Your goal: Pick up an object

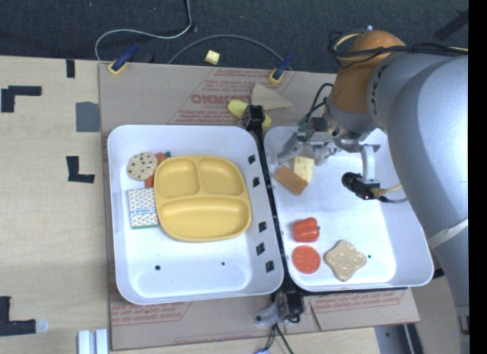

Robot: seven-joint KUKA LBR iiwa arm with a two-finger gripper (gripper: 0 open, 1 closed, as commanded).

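Hovering low in the right bin [403,253], the claw [308,145] is sitting just above the cheese block [303,168]; we are not able to tell how its grip stands. Nothing is looking lifted yet, so we are judging grasp and raise remain.

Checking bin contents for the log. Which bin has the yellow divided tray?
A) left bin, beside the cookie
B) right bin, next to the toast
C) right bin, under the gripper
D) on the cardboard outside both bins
A: the yellow divided tray lies in the left bin, with the cookie just off its upper left corner; the toast is in the right bin.
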